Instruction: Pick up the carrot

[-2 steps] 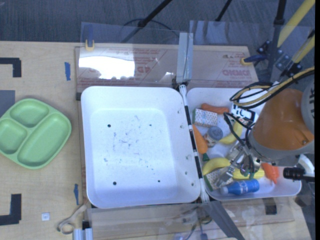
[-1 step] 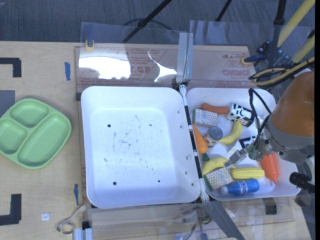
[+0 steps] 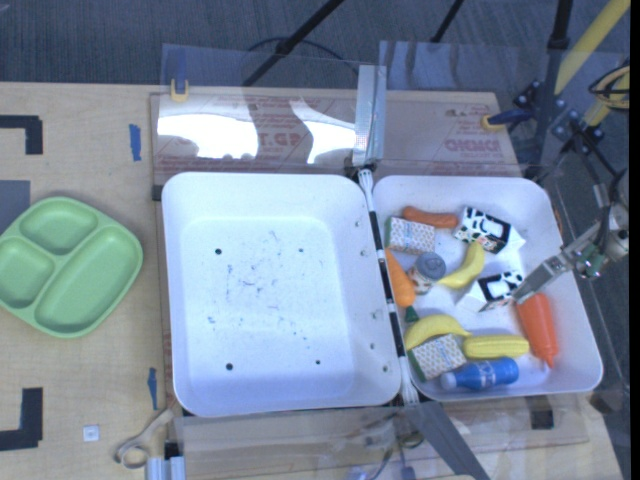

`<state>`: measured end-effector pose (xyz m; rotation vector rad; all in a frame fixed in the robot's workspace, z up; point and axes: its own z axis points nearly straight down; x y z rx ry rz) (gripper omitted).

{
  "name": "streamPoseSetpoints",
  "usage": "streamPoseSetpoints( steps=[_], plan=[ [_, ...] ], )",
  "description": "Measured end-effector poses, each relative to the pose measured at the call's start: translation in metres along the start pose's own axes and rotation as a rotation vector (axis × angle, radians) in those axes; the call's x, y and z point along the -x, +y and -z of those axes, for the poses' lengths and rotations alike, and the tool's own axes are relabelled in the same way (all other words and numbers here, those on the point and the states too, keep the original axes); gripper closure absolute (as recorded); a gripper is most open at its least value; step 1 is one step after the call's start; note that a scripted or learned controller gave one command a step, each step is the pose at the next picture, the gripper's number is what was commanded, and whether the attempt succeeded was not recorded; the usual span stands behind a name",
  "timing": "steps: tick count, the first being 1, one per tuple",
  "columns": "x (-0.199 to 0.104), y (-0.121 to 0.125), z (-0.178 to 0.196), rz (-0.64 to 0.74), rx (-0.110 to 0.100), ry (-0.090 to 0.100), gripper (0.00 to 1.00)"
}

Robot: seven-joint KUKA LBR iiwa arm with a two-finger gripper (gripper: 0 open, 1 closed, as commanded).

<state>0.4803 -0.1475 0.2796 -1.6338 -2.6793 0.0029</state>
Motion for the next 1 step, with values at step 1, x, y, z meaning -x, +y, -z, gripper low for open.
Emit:
streamPoseSetpoints(
  steps=[1],
  plan=[
    [-0.0067,0.0023,-0.1341,0.047,-0.001,0.003,0.0]
  ],
)
